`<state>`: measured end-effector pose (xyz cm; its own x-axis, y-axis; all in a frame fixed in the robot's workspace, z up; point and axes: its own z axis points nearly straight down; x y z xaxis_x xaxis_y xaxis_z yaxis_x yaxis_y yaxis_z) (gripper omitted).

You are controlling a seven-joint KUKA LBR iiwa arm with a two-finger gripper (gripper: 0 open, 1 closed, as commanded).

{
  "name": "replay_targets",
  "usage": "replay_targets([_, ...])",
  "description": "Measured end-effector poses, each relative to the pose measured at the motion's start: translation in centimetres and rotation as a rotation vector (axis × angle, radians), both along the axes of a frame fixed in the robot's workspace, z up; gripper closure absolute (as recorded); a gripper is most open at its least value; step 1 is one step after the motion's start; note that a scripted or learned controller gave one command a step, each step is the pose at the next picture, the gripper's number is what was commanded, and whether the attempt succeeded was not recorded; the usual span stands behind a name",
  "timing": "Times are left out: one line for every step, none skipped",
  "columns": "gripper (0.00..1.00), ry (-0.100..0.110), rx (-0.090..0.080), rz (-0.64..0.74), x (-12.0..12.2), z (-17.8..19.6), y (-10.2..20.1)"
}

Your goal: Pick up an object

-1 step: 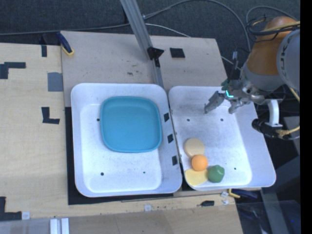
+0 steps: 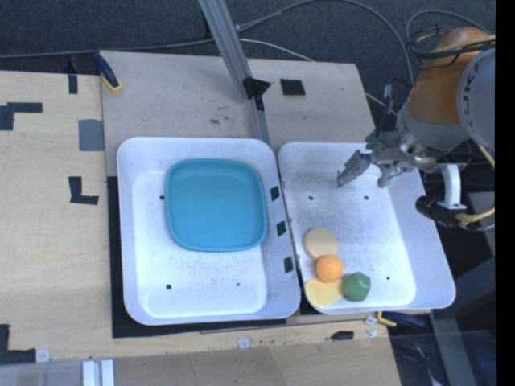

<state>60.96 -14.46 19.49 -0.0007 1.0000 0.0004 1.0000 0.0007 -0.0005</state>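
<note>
The grey arm's tool (image 2: 368, 174) hangs over the upper part of the right white bin (image 2: 418, 292), its two fingers spread apart with nothing between them; well below it, at the bin's lower left, sit a small orange ball (image 2: 328, 268), a green round piece (image 2: 356, 285), a pale cream disc (image 2: 320, 241) and a flat yellow piece (image 2: 322, 293), all bunched together; a square blue plate (image 2: 216, 204) lies in the left white bin (image 2: 145, 288).

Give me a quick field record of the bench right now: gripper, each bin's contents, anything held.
gripper: open, above the far part of the right bin, nothing between its fingers
left bin: blue plate
right bin, near corner: orange ball, green object, pale round piece, yellow piece, clustered together
held: nothing
</note>
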Motion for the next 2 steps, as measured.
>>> replay_targets([0.00,0.003,0.000,0.000,-0.4,-4.5,0.7])
replay_targets([0.00,0.003,0.000,0.000,-0.6,-8.8,0.3])
